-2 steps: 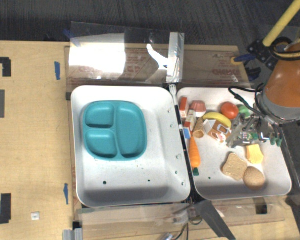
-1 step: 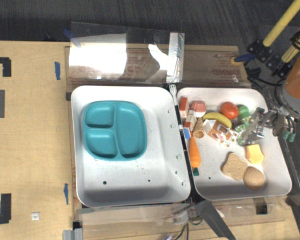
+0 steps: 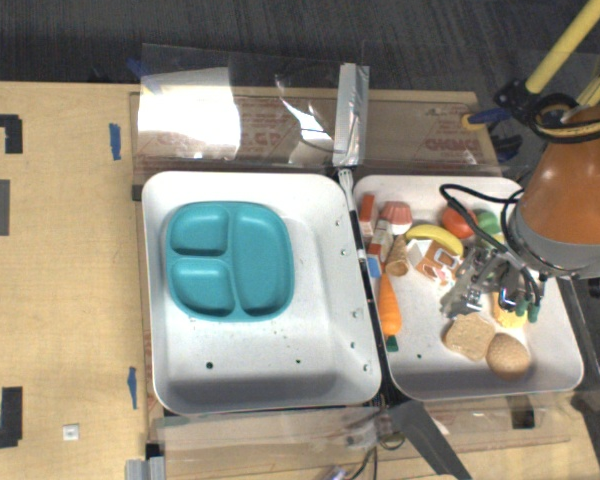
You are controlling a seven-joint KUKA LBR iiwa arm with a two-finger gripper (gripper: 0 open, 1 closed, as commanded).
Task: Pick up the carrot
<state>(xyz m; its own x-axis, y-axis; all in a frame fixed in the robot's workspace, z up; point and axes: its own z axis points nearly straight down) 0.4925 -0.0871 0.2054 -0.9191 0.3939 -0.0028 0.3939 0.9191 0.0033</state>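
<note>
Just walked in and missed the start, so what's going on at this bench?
A grey and orange robot arm reaches in from the right over the right bin, which is full of toy food. Its tool hangs above a bread slice, near the banana. The carrot it is after lies apart, along that bin's left wall. The left bin holds a teal divided plate.

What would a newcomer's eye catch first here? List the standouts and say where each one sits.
First comes the teal divided plate, alone in the left bin. Next, the clutter of toy food in the right bin: a carrot lying along its left wall, a banana further back, and a bread slice near the front. The grey and orange arm reaches in from the right, its pincer above the pile, apart from the carrot.
</note>
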